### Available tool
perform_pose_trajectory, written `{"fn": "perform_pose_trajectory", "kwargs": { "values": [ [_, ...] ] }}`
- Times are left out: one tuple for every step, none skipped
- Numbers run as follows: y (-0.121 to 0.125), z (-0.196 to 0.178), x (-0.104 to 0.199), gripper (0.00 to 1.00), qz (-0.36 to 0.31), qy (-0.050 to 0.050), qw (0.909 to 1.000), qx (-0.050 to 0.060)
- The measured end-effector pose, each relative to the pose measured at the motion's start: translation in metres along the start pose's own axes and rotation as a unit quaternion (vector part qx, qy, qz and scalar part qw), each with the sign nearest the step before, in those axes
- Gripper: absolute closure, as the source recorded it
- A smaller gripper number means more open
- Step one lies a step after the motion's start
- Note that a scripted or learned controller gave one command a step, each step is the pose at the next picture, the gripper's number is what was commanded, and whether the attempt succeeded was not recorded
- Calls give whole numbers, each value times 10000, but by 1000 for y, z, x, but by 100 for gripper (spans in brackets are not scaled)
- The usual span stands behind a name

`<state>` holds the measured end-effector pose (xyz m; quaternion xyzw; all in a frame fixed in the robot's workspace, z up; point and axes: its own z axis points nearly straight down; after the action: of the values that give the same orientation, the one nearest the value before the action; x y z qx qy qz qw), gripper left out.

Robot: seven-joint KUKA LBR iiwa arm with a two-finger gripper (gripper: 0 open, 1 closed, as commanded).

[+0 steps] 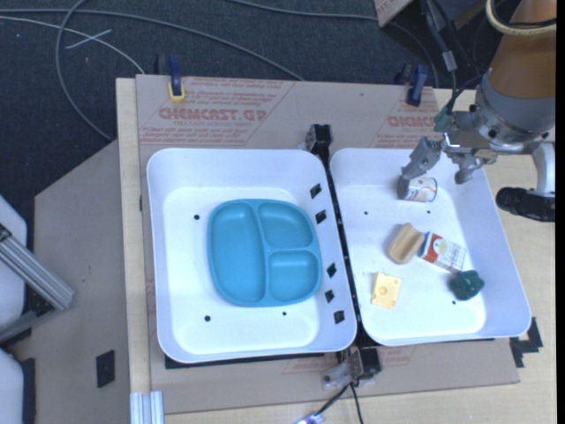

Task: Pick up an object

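The grey arm with its orange band reaches in from the right and holds the tool (439, 168) over the far part of the right bin (503, 263). Its two fingers (418, 168) stand spread apart, one toward the bin's middle and one toward the right wall, and nothing sits between them. Just below the left finger a small white cup-like object (422, 189) lies on the bin floor, close to the fingertip; whether they touch is hard to tell. Nearer the front of the same bin lie a tan bread-like piece (403, 243), a white packet with red and blue print (442, 252) just beside it, a dark green lump (466, 284) near the right wall, and a yellow cheese wedge (386, 290) toward the left wall. The left bin (172, 237) holds a blue divided plate (264, 252) at its middle. Both bins rest on a cardboard sheet (221, 104) clamped to the bench.
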<state>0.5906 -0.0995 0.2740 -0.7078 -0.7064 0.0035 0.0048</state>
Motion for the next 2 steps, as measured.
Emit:
{"fn": "perform_pose_trajectory", "kwargs": {
  "values": [
    [2,-6,0,0,-11,-7,10000,-53],
    [8,40,-4,0,-9,-3,10000,-26]
  ]
}}
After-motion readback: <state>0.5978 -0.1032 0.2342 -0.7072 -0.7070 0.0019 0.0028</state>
